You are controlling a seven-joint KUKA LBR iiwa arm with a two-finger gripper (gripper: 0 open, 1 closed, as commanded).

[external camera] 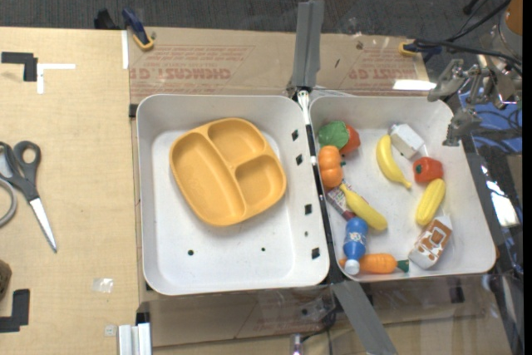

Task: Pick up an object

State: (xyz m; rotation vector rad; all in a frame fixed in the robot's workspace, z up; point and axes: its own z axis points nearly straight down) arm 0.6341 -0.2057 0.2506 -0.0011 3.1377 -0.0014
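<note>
The right bin (pixel 482 262) holds several toy foods: a yellow banana (pixel 387 160), a white block (pixel 407 140), a red tomato (pixel 427 170), a yellow corn-like piece (pixel 430 201), a small carton (pixel 432 244), a carrot (pixel 378 263), a blue bottle (pixel 355 238), an orange pumpkin (pixel 330 165) and a green-and-red piece (pixel 337 135). My gripper (pixel 455 110) hangs over the bin's far right corner, above and to the right of the white block. It touches none of the toys.
In the left bin (pixel 158 262) lies a yellow divided plate (pixel 229 170). Scissors (pixel 29 187) rest on the wooden bench at the far left. Cables and arm hardware (pixel 490 87) crowd the right edge. A grey bar (pixel 307 46) stands behind the bins' shared wall.
</note>
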